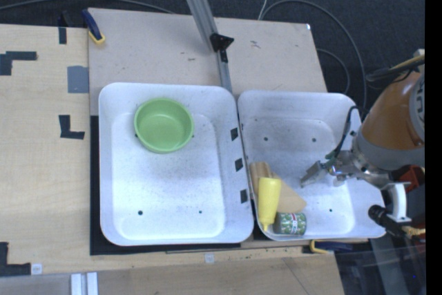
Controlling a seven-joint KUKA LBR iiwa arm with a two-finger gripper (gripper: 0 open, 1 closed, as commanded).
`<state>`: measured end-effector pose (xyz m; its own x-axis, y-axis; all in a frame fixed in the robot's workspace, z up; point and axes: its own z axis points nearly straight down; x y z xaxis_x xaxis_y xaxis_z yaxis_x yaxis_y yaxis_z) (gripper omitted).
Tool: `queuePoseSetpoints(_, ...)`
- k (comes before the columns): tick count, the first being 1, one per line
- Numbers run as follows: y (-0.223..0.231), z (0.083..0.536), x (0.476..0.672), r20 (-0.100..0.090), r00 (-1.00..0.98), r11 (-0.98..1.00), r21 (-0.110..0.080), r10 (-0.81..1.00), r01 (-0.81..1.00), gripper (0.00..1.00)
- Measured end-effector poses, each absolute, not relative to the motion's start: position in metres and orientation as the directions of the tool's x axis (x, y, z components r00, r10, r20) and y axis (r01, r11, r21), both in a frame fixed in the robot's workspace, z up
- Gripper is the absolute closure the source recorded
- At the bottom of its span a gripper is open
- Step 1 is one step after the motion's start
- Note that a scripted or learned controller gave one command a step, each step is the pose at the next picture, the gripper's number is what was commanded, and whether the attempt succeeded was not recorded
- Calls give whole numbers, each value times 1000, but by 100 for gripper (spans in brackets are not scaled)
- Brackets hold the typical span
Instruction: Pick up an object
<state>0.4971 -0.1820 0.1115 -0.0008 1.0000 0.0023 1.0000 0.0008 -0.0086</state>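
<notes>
We see two white bins side by side across the middle of the frame. In the left bin [117, 217], a green bowl [164, 124] sits upright in the upper left part. The right bin [290, 107] holds a cluster in its lower left corner: a yellow bottle-like object [268, 198] lying lengthwise along the left wall, a tan wedge-shaped piece [290, 201] just beside it, a wooden block [258, 170] peeking out at its upper end, and a small green-labelled can [291, 223] on its side against the lower wall, touching the yellow object's lower end.

The arm [392, 128] enters from the right edge, its orange band above the wrist. The gripper [314, 176] hangs over the right bin, to the right of the cluster. Nothing appears between its tips, though at this blur we cannot tell how it is set.
</notes>
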Motion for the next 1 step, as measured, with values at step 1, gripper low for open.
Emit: queuePoseSetpoints(1, -182, 90, 498, -2, -1, 1, 1, 1000, 1000, 0)
